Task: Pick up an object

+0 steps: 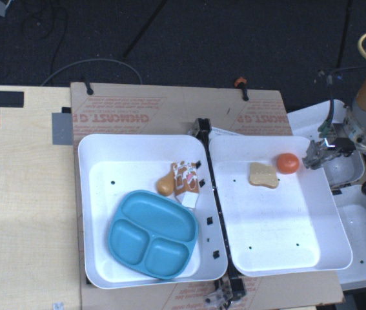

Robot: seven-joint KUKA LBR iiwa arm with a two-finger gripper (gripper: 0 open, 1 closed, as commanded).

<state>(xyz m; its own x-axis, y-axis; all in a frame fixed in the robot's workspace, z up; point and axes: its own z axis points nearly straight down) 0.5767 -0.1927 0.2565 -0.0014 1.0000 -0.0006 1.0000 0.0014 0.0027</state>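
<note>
Tomato (288, 163) lies just left of claw (316, 154).

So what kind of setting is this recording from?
Probably a robotics lab bench for pick-up trials: two white bins on a clamped cardboard sheet, toy items like a blue divided plate, and loose cables on dark flooring.

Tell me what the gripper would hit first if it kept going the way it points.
Probably the red-orange ball: the gripper at the right bin's edge points leftward at it. Its height above the bin is unclear.
</note>
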